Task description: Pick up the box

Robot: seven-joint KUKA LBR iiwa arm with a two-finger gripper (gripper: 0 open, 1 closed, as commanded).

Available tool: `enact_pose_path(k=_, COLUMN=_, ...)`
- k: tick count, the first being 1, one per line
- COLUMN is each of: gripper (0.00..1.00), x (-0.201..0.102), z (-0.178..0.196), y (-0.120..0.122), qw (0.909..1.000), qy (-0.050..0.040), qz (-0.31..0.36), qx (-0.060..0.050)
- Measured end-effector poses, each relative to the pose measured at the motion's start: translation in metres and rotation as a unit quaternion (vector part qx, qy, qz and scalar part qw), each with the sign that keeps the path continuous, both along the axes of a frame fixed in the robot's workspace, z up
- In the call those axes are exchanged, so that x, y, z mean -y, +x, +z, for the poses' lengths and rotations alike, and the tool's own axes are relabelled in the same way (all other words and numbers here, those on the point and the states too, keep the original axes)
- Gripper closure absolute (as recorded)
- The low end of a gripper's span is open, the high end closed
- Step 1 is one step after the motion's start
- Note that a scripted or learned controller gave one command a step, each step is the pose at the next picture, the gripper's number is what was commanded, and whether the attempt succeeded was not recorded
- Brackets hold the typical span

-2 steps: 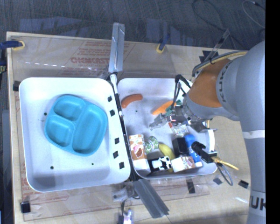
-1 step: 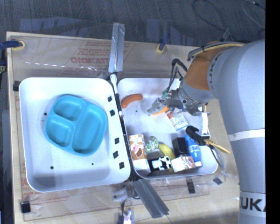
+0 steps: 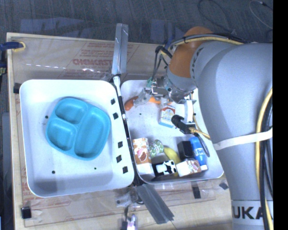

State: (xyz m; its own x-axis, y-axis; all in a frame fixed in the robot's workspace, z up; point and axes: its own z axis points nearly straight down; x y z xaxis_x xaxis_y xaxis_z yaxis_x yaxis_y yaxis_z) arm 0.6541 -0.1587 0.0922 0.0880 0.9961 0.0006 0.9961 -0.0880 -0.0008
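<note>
Where the gripper hangs over the upper end of the right bin, we cannot tell whether it is open or closed, and we see nothing held in it; an orange item lies just beside it toward the divider; a small white-and-red box lies near it on the arm's side, flat on the bin floor. Farther out, at the lower end, a printed box and a pale box sit crowded among a yellow item and a blue bottle; the left bin holds a blue tray. We judge the approach unfinished; the white-and-red box looks the easiest target, standing apart; we would centre above it, square the grip across its narrower sides, then descend straight, clear of the orange item.
</note>
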Motion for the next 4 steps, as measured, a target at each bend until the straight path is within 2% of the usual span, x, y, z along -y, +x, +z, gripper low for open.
enact_pose_path(k=1, gripper=0.00, x=0.040, z=-0.001, y=-0.026, qw=0.9993, qy=0.0006, qz=0.039, qx=-0.002)
enact_pose_path(k=2, gripper=0.00, x=0.050, z=0.014, y=-0.068, qw=1.0000, qy=0.0001, qz=0.003, qx=-0.002)
enact_pose_path(k=3, gripper=0.00, x=0.048, z=0.006, y=-0.086, qw=0.9999, qy=-0.0037, qz=-0.007, qx=0.009)
enact_pose_path(k=4, gripper=0.00, x=-0.038, z=0.000, y=-0.100, qw=0.9996, qy=-0.0023, qz=-0.029, qx=0.002)
